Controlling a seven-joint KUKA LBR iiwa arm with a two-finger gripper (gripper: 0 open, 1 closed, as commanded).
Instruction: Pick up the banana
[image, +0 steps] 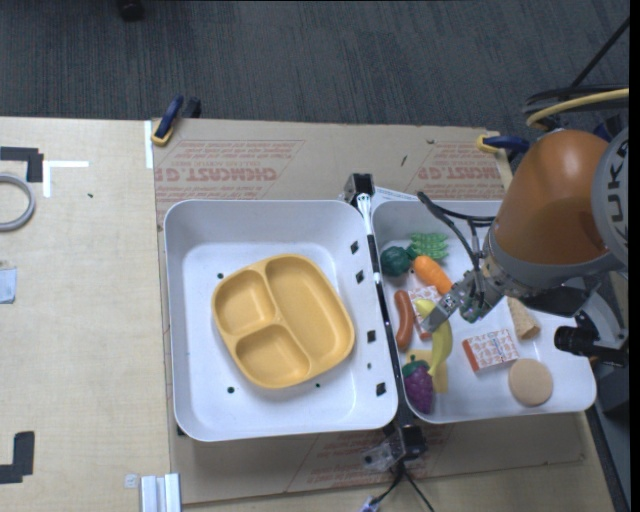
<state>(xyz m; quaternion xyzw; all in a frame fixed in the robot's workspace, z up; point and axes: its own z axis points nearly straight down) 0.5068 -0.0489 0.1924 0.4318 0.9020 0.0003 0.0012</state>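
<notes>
Your gripper (447, 306) hangs low over the right bin (570, 400), reaching in from the arm's orange-banded wrist (555, 195) at about 2 o'clock of it. You cannot tell from this view whether it is spread or pressed together. The banana (439, 348) lies just below the gripper, at its 6 o'clock, running lengthwise down the bin; its upper end sits right at the gripper's tip, close enough that you can't tell if they touch.

Around the banana: a red sausage (404, 318) just beside it at 9 o'clock, purple grapes (419, 387) at 7 o'clock near the bin's front wall, a red-and-white packet (490, 349) at 3 o'clock, and a round tan biscuit (530, 381) at 4 o'clock. At 12 o'clock of the gripper lie a carrot (433, 272) and a dark green vegetable (396, 261).

The left bin (200, 400) holds a yellow divided plate (283, 320), well apart from the banana, at its 9 o'clock.
</notes>
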